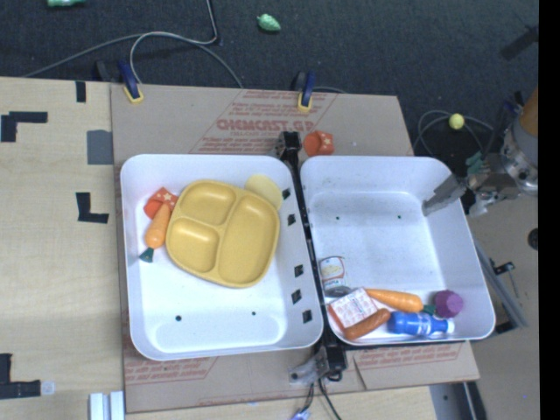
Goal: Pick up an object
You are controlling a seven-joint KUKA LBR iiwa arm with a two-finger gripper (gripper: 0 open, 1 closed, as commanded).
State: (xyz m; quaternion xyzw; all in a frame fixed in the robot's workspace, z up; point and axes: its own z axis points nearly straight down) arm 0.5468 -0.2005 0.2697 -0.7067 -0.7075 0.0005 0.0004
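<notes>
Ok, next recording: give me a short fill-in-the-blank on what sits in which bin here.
1. The yellow divided plate lies in the ____ bin.
2. The blue bottle lies beside a ____ cup.
3. The right bin holds an orange toy ____ near its front edge.
4. The gripper hangs over the ____ bin's right rim.

Missing words: left; purple; carrot; right

Pincer (444,196) tilted, low at view's right.

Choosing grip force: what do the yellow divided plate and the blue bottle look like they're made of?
The yellow divided plate looks like molded plastic, matte: even color, soft rounded compartment ridges, no glare. The blue bottle is likely glossy plastic with a white label, but it is too small to be sure.
</notes>
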